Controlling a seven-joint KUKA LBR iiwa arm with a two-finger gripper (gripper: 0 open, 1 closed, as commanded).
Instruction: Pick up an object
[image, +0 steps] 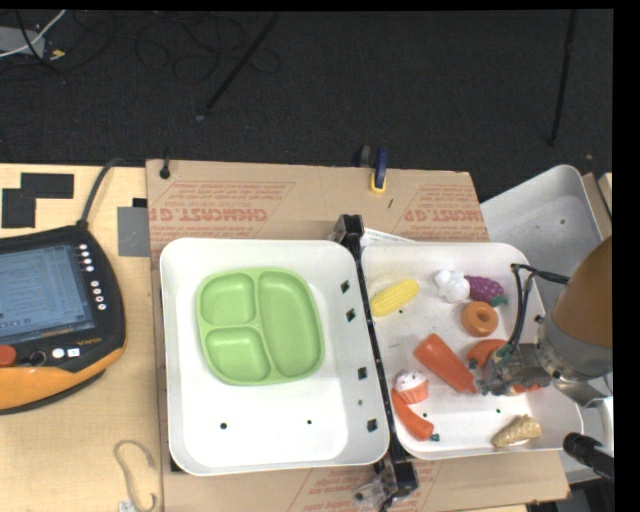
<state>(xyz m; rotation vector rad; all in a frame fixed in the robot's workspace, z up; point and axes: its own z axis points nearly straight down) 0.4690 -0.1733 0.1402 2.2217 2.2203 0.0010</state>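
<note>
The gripper (497, 381) sits low in the right bin (535, 432), reaching in from the right under the grey arm with its orange band (592, 290). Whether it has closed on anything cannot be made out: its dark tips blur into the toys around them. Just above and touching it in the view lies a red-orange rounded toy (487, 352), partly covered by the wrist hardware. Directly left of the gripper, close against it, a long orange carrot-like piece (444, 362) lies at a slant. Further left and lower, a small cupcake toy with white top (409, 383) sits on a red-orange chili-shaped piece (414, 414) near the bin's left wall. Below and slightly right of the gripper, well apart from it, a pale cone-shaped toy (516, 431) rests by the front rim. Above the gripper is an orange doughnut ring (480, 319), and beyond that purple grapes (485, 289) beside a white lumpy toy (452, 286). Up and to the left lies a yellow corn cob (395, 296). Across the black divider, far left of the gripper, the left bin (190, 420) holds a green three-compartment plate (261, 327). Beyond it, on the bench, rests an orange and grey control pendant (50, 315)
</note>
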